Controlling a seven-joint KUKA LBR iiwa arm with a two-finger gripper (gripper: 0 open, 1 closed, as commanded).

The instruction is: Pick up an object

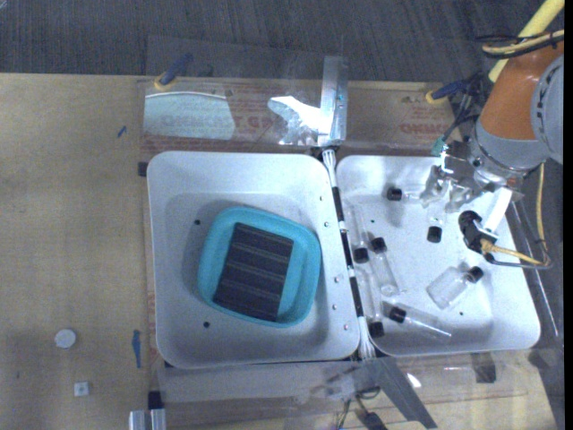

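Several small clear vials with black caps lie scattered in the right bin (515,325): one vial (393,193) near the back left, one vial (434,234) in the middle, and a larger vial (450,287) toward the front right. My gripper (440,184) hangs low over the back of the right bin, below the orange band of the arm (515,97). It sits just above and to the right of the middle vial. Glare and clear plastic blur the gripper's tip.
The left bin (170,240) holds a blue tray (210,249) with a dark ridged block (258,271) in it. More capped vials (367,249) and a thin clear tube (421,323) lie along the right bin's left and front. Cables (510,256) hang at the bin's right side.
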